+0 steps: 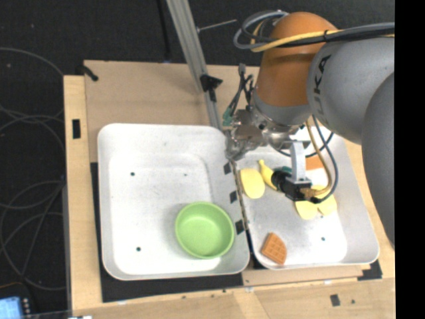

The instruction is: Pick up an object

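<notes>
My gripper (234, 150) hangs at the upper left corner of the right bin (345, 244), close to the wall between the two bins. Just below it lies a pale yellow rounded piece (252, 183), with a curved yellow piece (265, 171) beside it. An orange thing (316, 175) is partly hidden under the wrist. Further right lies another yellow piece (307, 210). A tan waffle-like square (273, 248) rests near the right bin's front edge. A green bowl (204, 228) sits upright in the front right part of the left bin (133, 178).
A slanted metal pole (192, 52) rises from behind the bins, close to the gripper. The large grey and orange arm (312, 65) covers the back of the right bin. The wooden bench (133, 92) surrounds both bins.
</notes>
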`<action>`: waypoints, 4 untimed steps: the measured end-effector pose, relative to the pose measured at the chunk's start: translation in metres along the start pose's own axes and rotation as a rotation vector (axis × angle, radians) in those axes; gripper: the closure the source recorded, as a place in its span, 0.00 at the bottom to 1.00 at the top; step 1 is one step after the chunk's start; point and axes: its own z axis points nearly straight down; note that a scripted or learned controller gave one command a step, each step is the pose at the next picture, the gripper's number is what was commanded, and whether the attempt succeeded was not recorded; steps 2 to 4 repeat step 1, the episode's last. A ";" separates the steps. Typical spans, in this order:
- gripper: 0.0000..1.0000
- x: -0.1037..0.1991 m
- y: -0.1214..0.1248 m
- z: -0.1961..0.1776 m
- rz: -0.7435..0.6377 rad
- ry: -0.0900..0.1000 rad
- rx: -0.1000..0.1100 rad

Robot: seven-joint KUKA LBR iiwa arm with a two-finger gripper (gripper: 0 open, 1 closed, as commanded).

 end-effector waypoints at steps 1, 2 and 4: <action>1.00 0.049 -0.018 0.018 0.002 -0.003 0.001; 1.00 0.049 -0.018 0.018 0.002 -0.003 0.001; 1.00 0.049 -0.018 0.018 0.002 -0.003 0.001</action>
